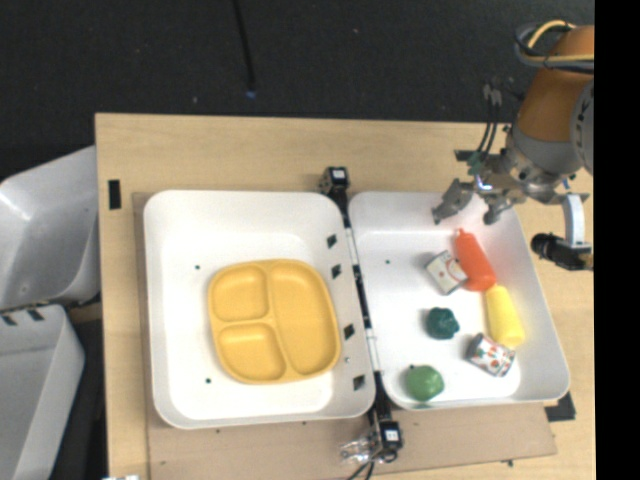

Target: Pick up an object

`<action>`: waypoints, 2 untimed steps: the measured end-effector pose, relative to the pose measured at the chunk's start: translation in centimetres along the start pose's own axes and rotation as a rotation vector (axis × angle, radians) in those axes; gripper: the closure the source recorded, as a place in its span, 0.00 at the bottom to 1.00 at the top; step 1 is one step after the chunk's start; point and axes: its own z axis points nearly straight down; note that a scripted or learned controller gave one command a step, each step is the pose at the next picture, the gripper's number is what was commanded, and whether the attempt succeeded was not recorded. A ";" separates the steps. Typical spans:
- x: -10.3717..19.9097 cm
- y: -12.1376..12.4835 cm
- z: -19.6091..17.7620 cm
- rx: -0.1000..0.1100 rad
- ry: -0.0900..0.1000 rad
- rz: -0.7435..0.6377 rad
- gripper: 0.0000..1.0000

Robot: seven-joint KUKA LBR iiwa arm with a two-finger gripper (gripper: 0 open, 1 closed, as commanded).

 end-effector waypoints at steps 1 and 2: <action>-1.1 0.3 5.3 -0.001 -0.001 0.002 0.00; -1.3 0.4 9.3 -0.004 -0.001 0.003 0.00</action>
